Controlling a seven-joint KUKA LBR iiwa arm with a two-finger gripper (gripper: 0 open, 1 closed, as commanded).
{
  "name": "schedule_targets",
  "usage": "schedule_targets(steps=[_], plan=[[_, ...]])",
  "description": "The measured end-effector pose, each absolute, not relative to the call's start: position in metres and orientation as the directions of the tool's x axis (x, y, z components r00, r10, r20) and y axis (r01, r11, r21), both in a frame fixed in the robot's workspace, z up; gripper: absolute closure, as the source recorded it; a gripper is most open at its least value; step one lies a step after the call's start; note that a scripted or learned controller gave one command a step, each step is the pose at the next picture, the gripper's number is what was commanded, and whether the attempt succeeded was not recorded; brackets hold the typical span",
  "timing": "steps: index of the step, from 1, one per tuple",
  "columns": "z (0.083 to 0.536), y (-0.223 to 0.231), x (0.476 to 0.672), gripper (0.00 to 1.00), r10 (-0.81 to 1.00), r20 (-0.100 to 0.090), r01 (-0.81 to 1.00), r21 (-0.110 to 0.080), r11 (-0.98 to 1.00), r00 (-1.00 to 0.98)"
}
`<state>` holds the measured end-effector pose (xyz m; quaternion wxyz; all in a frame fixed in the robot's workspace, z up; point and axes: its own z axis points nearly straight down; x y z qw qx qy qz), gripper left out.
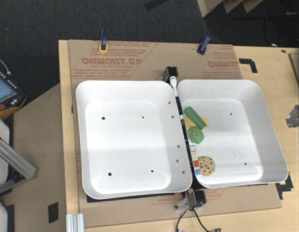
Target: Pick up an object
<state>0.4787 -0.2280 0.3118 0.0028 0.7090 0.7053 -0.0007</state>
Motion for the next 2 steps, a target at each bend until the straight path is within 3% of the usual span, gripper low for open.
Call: schedule_targets(steps=[1, 2], plan=[[0.372, -0.2, 0.528, 1.0, 1.0, -0.005, 1.0, 0.011, 0.005, -0.005], [0.406, -0.226, 0.48, 1.0, 1.0, -0.005, 1.0, 0.006, -0.004, 0.004]])
